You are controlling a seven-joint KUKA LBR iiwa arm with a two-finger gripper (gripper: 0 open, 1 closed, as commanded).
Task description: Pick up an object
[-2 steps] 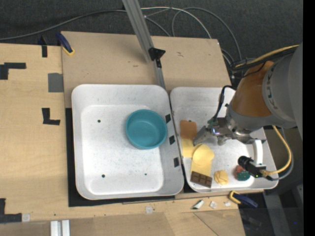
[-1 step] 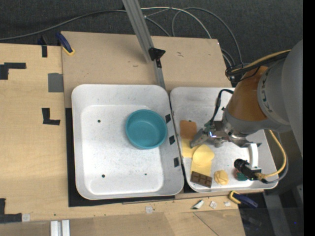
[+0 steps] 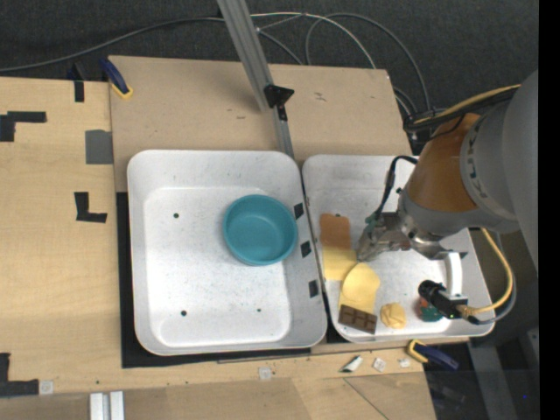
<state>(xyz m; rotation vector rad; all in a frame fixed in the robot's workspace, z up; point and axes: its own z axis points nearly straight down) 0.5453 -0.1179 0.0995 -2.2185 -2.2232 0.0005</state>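
gripper (image 3: 372,239) hovering low in right bin (image 3: 350,178), beside yellow piece (image 3: 359,284) | fingers' opening: cannot tell, nothing seen lifted | pick not yet done

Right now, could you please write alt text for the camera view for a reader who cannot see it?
A grey and orange robot arm reaches from the right, its gripper low over food pieces in the right bin: a tan slab, a yellow wedge, a brown block. The left bin holds a teal bowl.
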